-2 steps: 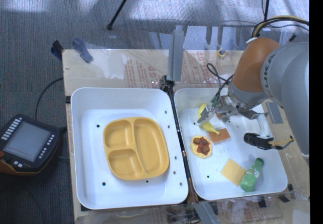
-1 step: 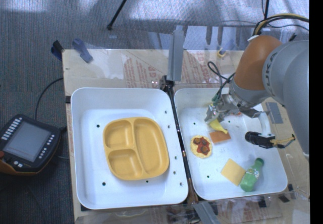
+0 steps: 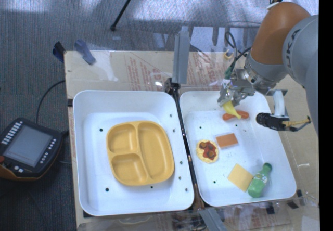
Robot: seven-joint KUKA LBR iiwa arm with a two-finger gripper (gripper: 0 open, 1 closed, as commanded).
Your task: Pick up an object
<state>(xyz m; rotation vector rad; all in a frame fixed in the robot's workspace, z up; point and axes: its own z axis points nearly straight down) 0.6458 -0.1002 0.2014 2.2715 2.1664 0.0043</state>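
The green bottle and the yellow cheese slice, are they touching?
Touching: in the camera view, the green bottle overlaps the right corner of the yellow cheese slice, no gap between them.

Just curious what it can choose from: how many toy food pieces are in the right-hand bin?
6: a yellow piece at the pincer, hot dog beside it, pizza and brown slice mid-bin, cheese slice and green bottle at the near edge. The arm may hide more.
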